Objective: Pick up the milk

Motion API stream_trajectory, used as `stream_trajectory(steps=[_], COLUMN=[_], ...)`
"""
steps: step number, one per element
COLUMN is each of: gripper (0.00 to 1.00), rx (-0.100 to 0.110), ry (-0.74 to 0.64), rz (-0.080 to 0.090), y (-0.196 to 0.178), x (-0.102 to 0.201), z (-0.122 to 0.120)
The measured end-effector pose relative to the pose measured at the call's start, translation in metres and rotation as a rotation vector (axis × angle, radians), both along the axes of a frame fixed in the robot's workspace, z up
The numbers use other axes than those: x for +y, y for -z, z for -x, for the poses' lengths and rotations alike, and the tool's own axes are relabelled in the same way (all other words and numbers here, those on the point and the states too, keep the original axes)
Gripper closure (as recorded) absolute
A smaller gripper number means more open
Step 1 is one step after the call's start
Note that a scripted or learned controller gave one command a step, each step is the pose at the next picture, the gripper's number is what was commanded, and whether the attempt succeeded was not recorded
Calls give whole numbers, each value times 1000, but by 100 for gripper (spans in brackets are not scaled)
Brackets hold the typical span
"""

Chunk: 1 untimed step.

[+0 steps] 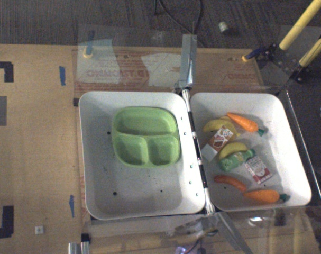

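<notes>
Gripper: I cannot tell whether it is released or clenched.
Milk: the milk carton (258,169) lies flat in the right bin (293,142), touching the green bottle (235,160).
Edges: a carrot (263,196) lies near it, along the bin's front wall.
Open room: I see bare bin floor between the carton and the right wall.

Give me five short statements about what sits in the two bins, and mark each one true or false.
1. The green tray sits in the left bin. True.
2. Two carrots lie in the right bin. True.
3. The green bottle stands in the tray. False: it lies in the right bin, beside a banana.
4. The tray has three compartments. True.
5. The small cartons lie in the left bin. False: both lie in the right bin.
</notes>
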State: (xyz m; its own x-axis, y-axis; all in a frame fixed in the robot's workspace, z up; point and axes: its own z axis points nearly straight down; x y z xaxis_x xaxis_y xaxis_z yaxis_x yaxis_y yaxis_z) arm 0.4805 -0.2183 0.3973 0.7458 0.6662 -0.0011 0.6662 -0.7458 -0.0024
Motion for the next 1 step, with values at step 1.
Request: stream_trajectory(steps=[1], gripper=[100], rx=[0], ry=[0], rz=[1], y=[-10], x=[-1], z=[0])
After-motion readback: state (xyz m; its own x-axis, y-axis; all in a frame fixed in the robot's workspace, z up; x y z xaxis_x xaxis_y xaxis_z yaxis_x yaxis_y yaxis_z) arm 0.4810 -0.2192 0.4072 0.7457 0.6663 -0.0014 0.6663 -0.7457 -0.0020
